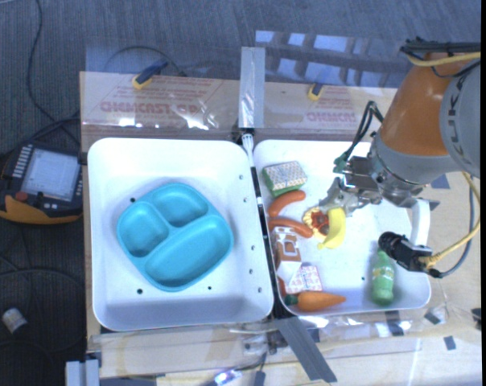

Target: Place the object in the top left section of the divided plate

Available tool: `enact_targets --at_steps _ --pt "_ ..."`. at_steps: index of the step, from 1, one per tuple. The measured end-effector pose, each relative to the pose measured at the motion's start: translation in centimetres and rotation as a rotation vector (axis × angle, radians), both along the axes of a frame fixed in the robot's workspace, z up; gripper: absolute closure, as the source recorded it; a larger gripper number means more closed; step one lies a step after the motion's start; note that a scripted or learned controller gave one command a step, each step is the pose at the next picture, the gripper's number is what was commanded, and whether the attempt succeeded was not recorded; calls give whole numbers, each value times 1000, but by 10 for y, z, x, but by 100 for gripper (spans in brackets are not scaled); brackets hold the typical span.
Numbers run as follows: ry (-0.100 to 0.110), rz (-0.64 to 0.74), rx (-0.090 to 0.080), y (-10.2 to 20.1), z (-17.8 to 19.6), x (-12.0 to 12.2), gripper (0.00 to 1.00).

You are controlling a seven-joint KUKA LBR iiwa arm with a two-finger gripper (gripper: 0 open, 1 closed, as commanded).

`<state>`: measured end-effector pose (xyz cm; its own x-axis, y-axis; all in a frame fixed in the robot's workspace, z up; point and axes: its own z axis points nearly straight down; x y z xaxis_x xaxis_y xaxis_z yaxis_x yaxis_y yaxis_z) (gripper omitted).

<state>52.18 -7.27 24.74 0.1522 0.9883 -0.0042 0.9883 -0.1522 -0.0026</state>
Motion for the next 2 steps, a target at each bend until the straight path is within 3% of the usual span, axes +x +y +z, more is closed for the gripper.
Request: enact_targets --at_steps 1,2 --pt "3 -194 2 80 -49 7 100" --pt "2 -343 -1 61 -65 -39 100"
